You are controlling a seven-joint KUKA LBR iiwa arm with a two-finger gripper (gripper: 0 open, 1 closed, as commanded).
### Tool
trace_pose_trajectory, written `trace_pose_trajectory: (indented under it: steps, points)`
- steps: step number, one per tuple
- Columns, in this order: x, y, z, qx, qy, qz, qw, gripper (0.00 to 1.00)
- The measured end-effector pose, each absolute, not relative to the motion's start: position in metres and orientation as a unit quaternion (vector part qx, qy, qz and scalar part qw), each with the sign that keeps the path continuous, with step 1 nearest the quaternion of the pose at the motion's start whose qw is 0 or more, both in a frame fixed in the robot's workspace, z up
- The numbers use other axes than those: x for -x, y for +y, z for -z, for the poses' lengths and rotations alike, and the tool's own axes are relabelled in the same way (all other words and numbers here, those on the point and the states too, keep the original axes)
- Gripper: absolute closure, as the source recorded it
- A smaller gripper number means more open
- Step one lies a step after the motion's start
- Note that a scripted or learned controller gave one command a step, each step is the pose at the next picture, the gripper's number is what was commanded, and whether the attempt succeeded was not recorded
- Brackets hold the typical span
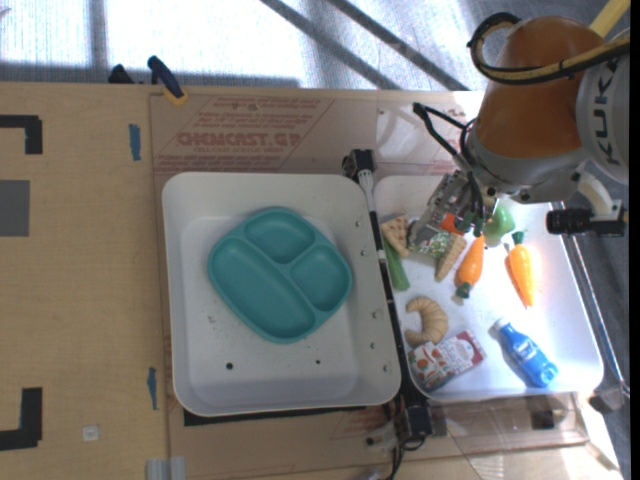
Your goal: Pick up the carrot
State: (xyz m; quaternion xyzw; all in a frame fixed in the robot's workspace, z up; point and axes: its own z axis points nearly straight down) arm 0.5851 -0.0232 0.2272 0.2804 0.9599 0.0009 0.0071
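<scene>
Carrot sits loose on the right bin floor just beside a second carrot, gripper hovering over that pile, can't tell if its jaws are spread or clenched, so the pickup's basically not done yet.

Robot lab, cardboard-covered bench, two white bins

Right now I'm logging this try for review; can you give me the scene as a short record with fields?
left bin: holds a teal divided plate
right bin: carrot, second carrot, croissant, blue bottle, red packet
gripper: above the right bin's upper left, near the second carrot
carrot held: not visibly
</scene>
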Motion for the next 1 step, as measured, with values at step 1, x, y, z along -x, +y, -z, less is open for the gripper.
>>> trace_pose_trajectory:
  steps: [1]
  points:
    - [-0.5846, -0.0220, -0.2262, -0.280, 0.960, -0.0011, 0.006, 0.00]
